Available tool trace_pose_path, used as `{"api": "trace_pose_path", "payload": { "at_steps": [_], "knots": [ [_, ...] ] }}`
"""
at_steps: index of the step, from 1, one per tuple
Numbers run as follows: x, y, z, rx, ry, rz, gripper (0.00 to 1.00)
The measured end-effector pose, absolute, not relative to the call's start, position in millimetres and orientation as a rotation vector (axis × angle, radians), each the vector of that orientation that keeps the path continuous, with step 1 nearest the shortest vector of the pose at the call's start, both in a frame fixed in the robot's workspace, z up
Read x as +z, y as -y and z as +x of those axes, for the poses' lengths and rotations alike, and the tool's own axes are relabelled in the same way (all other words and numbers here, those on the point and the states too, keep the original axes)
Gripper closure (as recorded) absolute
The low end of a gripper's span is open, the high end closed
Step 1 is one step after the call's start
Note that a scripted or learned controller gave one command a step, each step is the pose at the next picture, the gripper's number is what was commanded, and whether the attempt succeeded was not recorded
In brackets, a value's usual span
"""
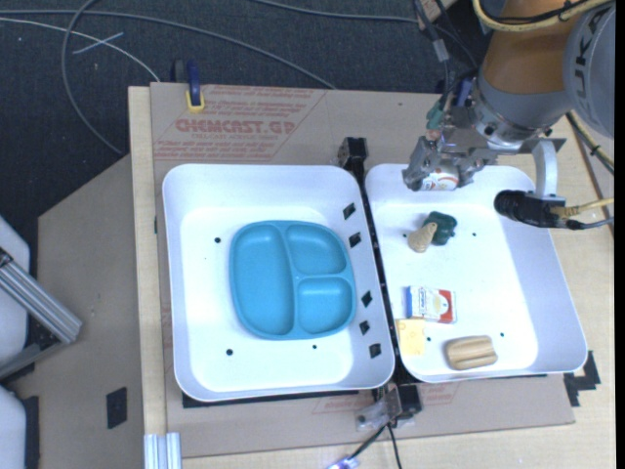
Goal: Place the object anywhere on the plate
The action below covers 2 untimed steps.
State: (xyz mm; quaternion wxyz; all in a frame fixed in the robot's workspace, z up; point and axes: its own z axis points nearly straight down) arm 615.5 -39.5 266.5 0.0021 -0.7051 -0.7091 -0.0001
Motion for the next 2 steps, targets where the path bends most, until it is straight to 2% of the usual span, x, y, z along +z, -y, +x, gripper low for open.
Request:
{"api": "trace_pose_path", "payload": {
  "at_steps": [1,2],
  "knots": [
    [266,-20,607.1,0.000,2.225,-2.213,1.00],
    [244,-72,596.3,0.003,2.224,-2.211,1.00]
  ]
}}
